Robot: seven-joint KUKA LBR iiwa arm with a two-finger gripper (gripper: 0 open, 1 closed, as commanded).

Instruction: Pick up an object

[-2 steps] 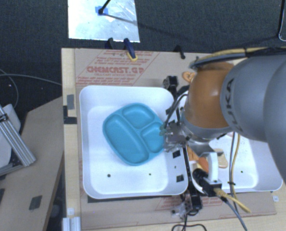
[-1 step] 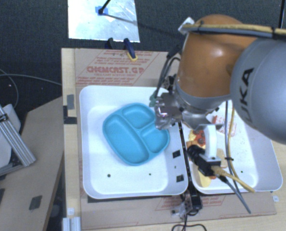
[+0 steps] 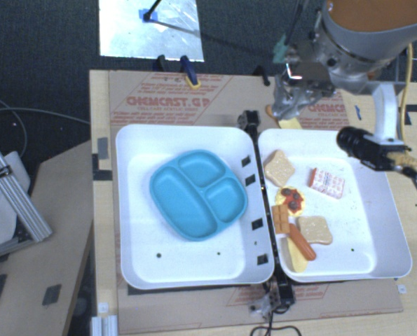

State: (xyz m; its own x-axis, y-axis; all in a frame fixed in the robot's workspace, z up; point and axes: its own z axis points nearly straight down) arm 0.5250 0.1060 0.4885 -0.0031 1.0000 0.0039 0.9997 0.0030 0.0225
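The right bin [image 3: 387, 247] holds several toy foods: a bread slice [image 3: 279, 166], a red-and-white packet [image 3: 326, 181], a small pizza piece [image 3: 291, 200], a toast slice [image 3: 315, 229], an orange sausage [image 3: 301, 243] and a yellow strip [image 3: 296, 256]. My gripper [image 3: 290, 109] hangs above the far rim of the right bin, near its left corner. A small pale yellow piece [image 3: 290, 123] shows right beneath it; whether it is held or lying on the rim I cannot tell. The arm's grey body and orange band fill the top right.
The left bin [image 3: 134, 257] holds a blue divided plate [image 3: 197, 193]. A black cylindrical fitting [image 3: 362, 148] juts over the right bin's far right. A blue-and-yellow clamp [image 3: 189, 72] sits on the cardboard behind the bins, with a shiny sheet [image 3: 134, 19] beyond it.
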